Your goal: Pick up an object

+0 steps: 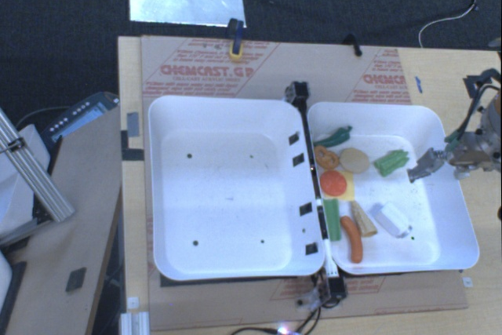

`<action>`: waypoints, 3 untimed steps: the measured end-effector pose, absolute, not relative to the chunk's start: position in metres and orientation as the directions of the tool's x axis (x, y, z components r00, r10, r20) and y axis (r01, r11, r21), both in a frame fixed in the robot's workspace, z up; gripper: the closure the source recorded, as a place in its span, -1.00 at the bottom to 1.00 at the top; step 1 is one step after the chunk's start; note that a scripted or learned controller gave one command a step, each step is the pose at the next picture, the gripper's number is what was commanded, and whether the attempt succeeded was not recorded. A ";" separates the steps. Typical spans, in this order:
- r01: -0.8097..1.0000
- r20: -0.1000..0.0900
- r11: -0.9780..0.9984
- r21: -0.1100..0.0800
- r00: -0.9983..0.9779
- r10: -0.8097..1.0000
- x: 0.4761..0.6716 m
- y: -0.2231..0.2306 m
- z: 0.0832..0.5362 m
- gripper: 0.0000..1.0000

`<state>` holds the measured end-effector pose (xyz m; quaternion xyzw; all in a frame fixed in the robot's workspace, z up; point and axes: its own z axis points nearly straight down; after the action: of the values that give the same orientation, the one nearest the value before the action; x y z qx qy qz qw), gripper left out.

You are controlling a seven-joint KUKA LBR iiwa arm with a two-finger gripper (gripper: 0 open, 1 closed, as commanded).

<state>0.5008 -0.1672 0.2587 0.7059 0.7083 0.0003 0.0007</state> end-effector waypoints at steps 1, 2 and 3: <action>1.000 0.004 0.002 -0.012 -0.002 1.000 0.483 -0.155 0.130 -1.00; 1.000 0.001 0.014 0.017 -0.014 1.000 0.519 -0.080 0.264 -1.00; 1.000 0.002 0.001 -0.012 0.000 1.000 0.483 -0.083 0.129 -1.00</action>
<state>0.4831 -0.0826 0.1292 0.7069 0.7073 -0.0034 -0.0052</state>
